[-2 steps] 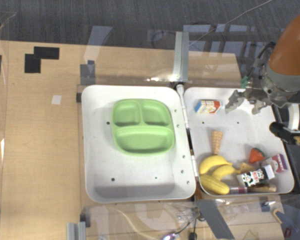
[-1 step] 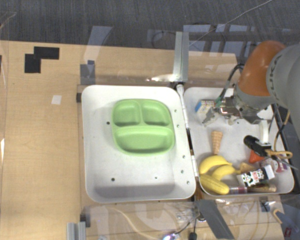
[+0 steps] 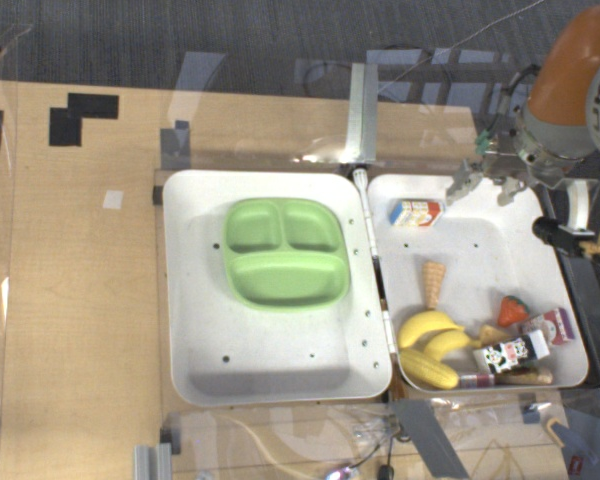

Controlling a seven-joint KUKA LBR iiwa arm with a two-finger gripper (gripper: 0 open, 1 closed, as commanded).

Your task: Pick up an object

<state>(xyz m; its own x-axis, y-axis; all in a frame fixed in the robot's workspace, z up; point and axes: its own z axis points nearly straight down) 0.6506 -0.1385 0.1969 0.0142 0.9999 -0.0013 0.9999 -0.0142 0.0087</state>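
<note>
Camera view, nearest edge first: bananas (image 3: pixel 430 346) lie heaped against the front wall of the right bin (image 3: pixel 480 240), beside a small carton (image 3: pixel 513 351), a pouch (image 3: pixel 555 325) and a strawberry (image 3: pixel 513 309), likely crowded there by chance. Farther back an ice-cream cone (image 3: pixel 435 281) lies alone, long axis running front to back, narrow tip toward the front. Beyond it a little box (image 3: pixel 416 212) lies crosswise near the back wall. My gripper (image 3: pixel 487 179) hangs above the back rim, fingers spread apart and holding nothing. A green tray (image 3: pixel 284 252) sits in the left bin (image 3: pixel 195 298).
</note>
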